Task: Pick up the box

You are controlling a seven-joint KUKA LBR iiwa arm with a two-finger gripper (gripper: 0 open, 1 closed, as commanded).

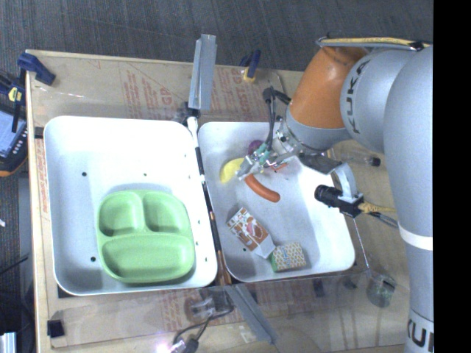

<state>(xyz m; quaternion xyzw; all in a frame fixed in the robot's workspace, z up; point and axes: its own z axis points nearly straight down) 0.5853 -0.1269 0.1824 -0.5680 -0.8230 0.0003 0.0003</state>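
A small box point(249, 231) with a red and white printed face lies flat in the right bin point(330, 250), near its front left. My gripper point(263, 157) hangs over the back of the same bin, well behind the box, just above a yellow lemon-like piece point(231, 170) and a purple item point(256, 148). A sausage point(263, 188) lies right below the gripper. Nothing is visibly held between the fingers.
A green-patterned block point(288, 256) sits to the right of the box, at the bin's front. The left bin point(66, 145) holds a green divided tray point(146, 235). The arm's grey body and orange band point(327, 87) rise over the right bin's back right.
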